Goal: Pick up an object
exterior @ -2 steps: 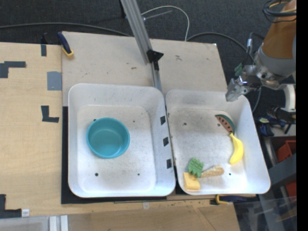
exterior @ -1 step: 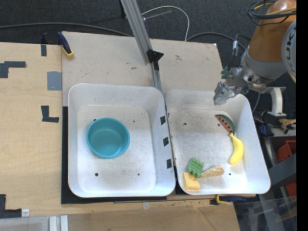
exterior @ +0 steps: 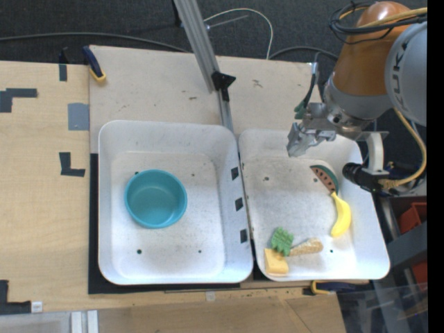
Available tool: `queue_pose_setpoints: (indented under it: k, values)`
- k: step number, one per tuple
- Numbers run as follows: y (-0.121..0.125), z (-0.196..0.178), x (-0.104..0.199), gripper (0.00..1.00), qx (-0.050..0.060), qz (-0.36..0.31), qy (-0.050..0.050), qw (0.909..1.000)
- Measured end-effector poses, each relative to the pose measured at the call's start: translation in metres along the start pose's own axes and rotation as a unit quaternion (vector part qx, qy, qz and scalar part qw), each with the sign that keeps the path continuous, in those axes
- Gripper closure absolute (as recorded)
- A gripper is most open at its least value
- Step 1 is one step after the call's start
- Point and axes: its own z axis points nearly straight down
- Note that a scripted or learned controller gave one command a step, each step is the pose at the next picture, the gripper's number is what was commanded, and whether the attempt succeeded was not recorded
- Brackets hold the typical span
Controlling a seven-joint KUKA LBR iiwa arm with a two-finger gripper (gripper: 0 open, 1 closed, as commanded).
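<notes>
Teal bowl (exterior: pixel 156 198), yellow banana (exterior: pixel 340 217), perhaps.

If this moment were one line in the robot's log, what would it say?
gripper: over right bin top edge, holding nothing seen | right bin: watermelon slice, banana, green toy, yellow block | left bin: bowl

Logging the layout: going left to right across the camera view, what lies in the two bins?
Teal bowl → yellow block → green toy → tan stick → watermelon slice → banana.
</notes>
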Motion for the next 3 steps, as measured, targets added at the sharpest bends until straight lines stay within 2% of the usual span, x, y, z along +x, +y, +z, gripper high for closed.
queue_pose_setpoints:
  k: [3]
  values:
    - [-0.062,0.041,0.149,1.0,0.002,0.0,-0.001,1.0]
